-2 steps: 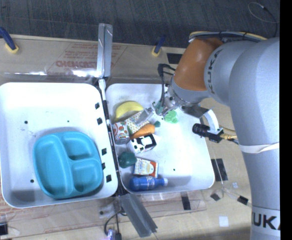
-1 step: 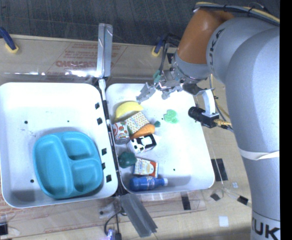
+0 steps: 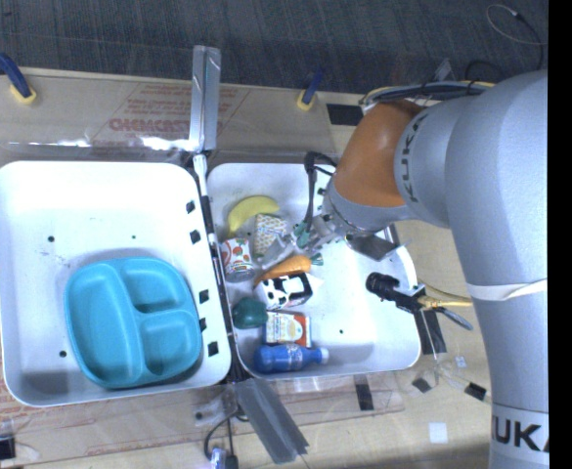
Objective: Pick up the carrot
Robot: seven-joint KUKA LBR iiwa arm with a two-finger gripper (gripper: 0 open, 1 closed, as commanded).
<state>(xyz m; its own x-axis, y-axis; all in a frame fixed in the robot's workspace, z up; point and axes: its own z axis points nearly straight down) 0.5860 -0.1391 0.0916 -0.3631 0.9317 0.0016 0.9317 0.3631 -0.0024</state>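
Tool (image 3: 310,236) touches the slim orange carrot (image 3: 287,264) in the right white bin (image 3: 388,345); grip state indeterminate; lift pending.

L bin (image 3: 12,193): blue divided tray (image 3: 134,320). R bin (image 3: 388,345): yellow fruit (image 3: 251,208), small can (image 3: 237,257), blue bottle (image 3: 287,358), juice carton (image 3: 287,327), black-white toy (image 3: 290,287).

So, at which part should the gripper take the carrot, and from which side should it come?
Probably at the middle of the carrot, coming from above with the fingers across its narrow width. It lies slanted in the right bin, its body long and thin, with the black-and-white toy close below and a can at its lower end, so the sides are crowded.
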